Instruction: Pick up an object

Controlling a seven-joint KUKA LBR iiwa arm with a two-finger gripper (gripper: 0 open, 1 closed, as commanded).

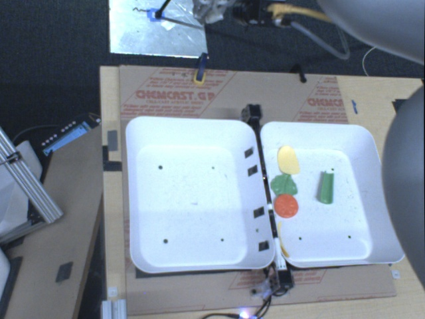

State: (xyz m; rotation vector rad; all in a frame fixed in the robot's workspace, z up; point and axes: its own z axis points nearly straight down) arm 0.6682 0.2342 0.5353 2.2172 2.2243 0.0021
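The right bin (pixel 352 244) holds a pale yellow piece (pixel 287 159), a flat green piece (pixel 283 183) and a red-orange disc (pixel 286 206), stacked in a column near its left wall. A green block (pixel 326 187) stands apart to their right. A thin yellow sliver (pixel 283 246) lies against the left wall near the front. My gripper (pixel 212 2) is blurred at the top of the view, beyond the bench and far from both bins. Nothing shows in it.
The left bin (pixel 143 244) sits beside the right one, joined by a black clip strip (pixel 262 191). The grey arm (pixel 405 178) looms along the right edge. A foil sheet (pixel 143 25) lies behind the bench and a metal rail (pixel 26 185) at the left.
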